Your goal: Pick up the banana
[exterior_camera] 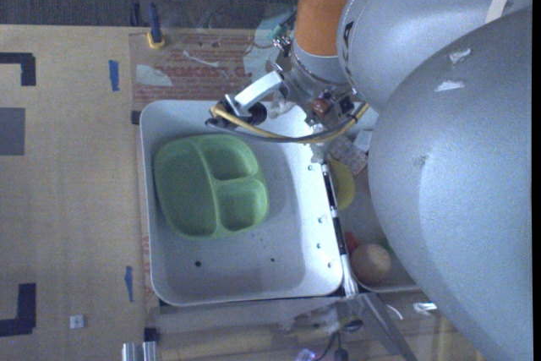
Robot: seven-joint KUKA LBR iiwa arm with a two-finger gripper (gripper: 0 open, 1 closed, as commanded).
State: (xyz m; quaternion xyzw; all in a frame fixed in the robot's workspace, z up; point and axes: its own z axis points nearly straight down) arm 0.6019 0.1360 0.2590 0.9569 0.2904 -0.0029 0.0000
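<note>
While a green divided plate (211, 186) lies in the left bin (169, 266), the hand (324, 110) hangs over the bins' shared rim; its grip cannot be told. The banana (342, 182) lies in the right bin (362, 220), just beside the hand, apart from it.

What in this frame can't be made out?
Camera view:
1. Yellow curved banana: a sliver shows; the grey robot arm covers the rest.
2. Right shallow white bin: mostly under the arm.
3. Round tan object: partly covered by the arm, too blurred to identify.
</note>
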